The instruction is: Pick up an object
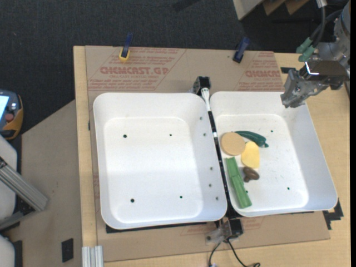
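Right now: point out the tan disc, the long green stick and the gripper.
tan disc (pixel 233 144), camera view, middle of its top face.
long green stick (pixel 238 183), camera view, midway along its length.
gripper (pixel 291 100), camera view, at its fingertips over the right bin's far corner.

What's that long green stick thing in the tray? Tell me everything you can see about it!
The long green stick is a flat, bright green strip with straight edges, like plastic or foam. It lies flat on the floor of the right bin, close to the bin's left wall, running from the middle down toward the near edge, slightly slanted. Its upper end sits just below the tan round disc. A yellow piece and a small brown lump lie against its right side.
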You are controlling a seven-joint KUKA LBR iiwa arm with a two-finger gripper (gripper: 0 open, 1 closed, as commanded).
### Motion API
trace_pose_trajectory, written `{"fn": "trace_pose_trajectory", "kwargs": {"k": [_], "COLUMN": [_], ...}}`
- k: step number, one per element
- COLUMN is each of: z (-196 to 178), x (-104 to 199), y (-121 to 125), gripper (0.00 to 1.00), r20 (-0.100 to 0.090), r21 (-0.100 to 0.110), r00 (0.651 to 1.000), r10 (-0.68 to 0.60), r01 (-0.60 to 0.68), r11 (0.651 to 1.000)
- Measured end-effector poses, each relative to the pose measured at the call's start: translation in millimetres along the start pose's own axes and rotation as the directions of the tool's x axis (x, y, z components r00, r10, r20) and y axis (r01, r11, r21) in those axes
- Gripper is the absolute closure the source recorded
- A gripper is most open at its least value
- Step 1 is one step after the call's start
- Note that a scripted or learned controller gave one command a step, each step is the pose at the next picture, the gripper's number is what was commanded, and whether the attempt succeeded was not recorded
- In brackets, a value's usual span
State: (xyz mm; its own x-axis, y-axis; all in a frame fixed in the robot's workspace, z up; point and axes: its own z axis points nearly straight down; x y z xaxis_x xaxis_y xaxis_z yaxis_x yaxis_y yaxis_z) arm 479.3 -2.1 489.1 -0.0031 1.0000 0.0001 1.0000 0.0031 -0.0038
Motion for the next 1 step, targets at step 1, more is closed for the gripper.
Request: {"fn": "trace_pose_trajectory", "kwargs": {"k": [1], "z": [109.5], "x": [41.4], "y": [-0.5], "gripper": [1.0], "r20": [0.0], "r21": [0.009], "r00": [1.0], "r10": [-0.001], "r01": [0.001], "r11": [1.0]}}
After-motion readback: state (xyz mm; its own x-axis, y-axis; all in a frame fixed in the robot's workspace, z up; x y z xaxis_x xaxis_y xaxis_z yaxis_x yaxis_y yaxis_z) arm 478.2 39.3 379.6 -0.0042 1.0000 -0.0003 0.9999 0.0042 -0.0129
